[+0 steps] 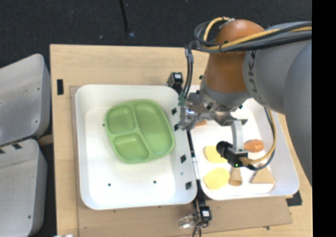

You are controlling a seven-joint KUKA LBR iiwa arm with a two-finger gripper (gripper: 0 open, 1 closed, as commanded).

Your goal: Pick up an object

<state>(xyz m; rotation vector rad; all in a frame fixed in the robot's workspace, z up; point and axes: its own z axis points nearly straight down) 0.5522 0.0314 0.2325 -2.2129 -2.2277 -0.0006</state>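
Camera view — approach step: the gripper (199, 116) hangs over the left edge of the right bin (281, 152), and how its jaws stand cannot be told. Candidate objects — yellow pieces (212, 153), orange item (254, 145), tan wedge (262, 177) — lie near it in that bin. The next move likely calls for centring over one and descending.

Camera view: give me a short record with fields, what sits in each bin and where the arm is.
left bin: holds a green divided plate with three compartments
right bin: upper yellow piece, lower yellow piece, orange piece, tan wedge, small brown piece
arm: reaches in from the right, over the rear of the right bin
gripper: low, near the edge that the two bins share
grasp: none visible
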